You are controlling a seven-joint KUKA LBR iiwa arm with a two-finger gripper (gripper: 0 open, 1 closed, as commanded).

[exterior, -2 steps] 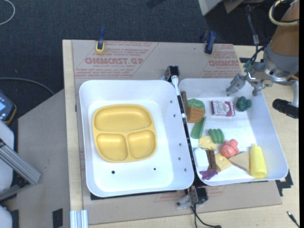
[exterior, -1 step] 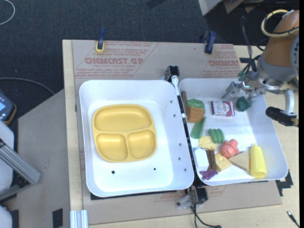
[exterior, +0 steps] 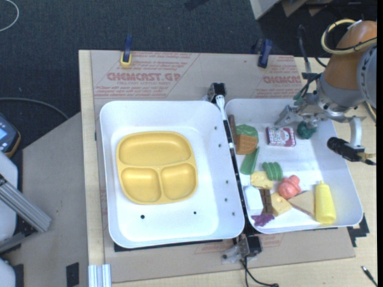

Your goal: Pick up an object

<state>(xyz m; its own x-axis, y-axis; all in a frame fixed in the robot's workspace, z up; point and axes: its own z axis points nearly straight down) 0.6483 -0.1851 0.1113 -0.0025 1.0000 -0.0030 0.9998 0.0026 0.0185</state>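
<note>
claw (exterior: 294,115) low over far end of right bin (exterior: 353,190), angled down toward toys; finger spread hard to read from this slant, so cannot tell. nothing seen gripped. red packet (exterior: 280,137) just below claw, likely first candidate since closest and lying flat. green ball (exterior: 306,130) just beside claw. further off toward near end: yellow bottle (exterior: 325,202), pink toy (exterior: 289,187), green pod (exterior: 272,170). well apart, left bin (exterior: 114,160) with yellow tray (exterior: 157,166), probably kept as drop zone.
</note>
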